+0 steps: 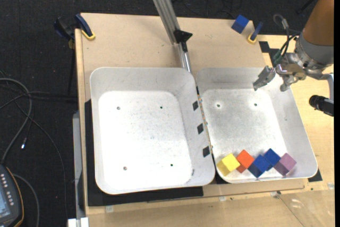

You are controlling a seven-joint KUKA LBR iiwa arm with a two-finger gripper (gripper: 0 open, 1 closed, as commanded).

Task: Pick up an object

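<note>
No writing or label can be read on any of the things. The pincer (272, 80) hangs spread and holding nothing over the far right corner of the right bin (234, 85), while plain, matte cubes huddle along that bin's near edge: a yellow cube (229, 163), an orange cube (245, 159), what looks like two blue cubes (264, 162) touching, and a purple cube (286, 163). Another blue cube (240, 23) sits on the table (133, 40) beyond the bins.

Grey arm with orange band (321, 21) entering from right, pincer (274, 81) pointing down, fingers spread, nothing between them
</note>
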